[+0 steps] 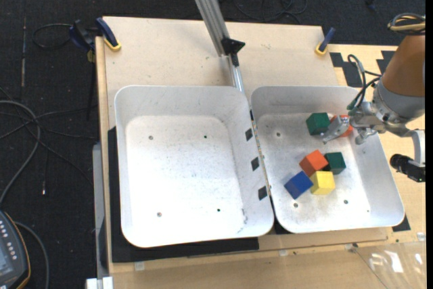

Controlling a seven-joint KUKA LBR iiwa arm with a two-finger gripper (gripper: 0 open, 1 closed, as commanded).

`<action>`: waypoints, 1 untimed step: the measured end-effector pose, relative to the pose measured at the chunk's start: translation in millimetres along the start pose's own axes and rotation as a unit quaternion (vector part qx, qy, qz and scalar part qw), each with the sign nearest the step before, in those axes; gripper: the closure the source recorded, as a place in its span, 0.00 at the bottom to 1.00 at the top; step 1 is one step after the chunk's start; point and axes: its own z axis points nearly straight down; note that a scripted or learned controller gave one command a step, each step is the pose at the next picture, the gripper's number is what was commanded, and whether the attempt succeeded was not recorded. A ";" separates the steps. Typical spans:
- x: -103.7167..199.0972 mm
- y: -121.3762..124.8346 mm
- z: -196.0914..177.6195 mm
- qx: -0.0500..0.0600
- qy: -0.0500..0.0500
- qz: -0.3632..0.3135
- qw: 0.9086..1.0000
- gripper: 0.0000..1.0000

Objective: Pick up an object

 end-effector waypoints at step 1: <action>-5.6 38.7 12.5 -0.011 -0.004 0.000 1.000 0.00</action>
